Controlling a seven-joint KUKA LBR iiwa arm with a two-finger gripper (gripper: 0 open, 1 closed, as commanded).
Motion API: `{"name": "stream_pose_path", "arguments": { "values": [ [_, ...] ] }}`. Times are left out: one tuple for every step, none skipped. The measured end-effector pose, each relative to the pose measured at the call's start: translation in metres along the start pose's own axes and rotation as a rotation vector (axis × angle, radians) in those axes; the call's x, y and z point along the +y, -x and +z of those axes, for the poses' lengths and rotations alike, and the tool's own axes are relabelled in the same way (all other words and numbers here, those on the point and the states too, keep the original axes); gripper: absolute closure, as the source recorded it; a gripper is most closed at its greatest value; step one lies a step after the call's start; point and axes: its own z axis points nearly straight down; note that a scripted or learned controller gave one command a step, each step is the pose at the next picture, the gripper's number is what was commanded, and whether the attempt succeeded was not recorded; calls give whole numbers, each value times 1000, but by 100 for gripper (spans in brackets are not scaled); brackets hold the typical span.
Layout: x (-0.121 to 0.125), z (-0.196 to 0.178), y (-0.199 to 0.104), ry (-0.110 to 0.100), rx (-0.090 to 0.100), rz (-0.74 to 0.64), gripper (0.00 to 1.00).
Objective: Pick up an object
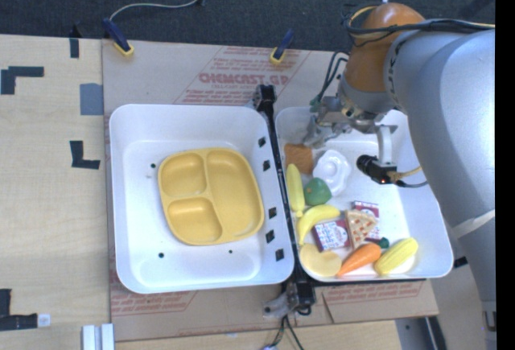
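Note:
My gripper hangs low over the far left corner of the right bin, just above a brown toast-like piece. Beside that piece lies a white round object. Further forward are a green ball-shaped toy, a slim yellow piece, a banana, a pizza slice, a small red box, a carrot and a yellow corn-like toy. Nothing visibly hangs from the gripper.
A yellow divided plate lies in the left bin. A black divider runs between the bins. The grey arm covers the right bin's far right side. Clamps and a cable sit at the bench's far edge.

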Motion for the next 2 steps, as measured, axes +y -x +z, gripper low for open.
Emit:
{"name": "stream_pose_path", "arguments": {
  "values": [
    [0,0,0,0,0,0,0],
    [-1,11,3,-4,1,0,0]
  ]
}}
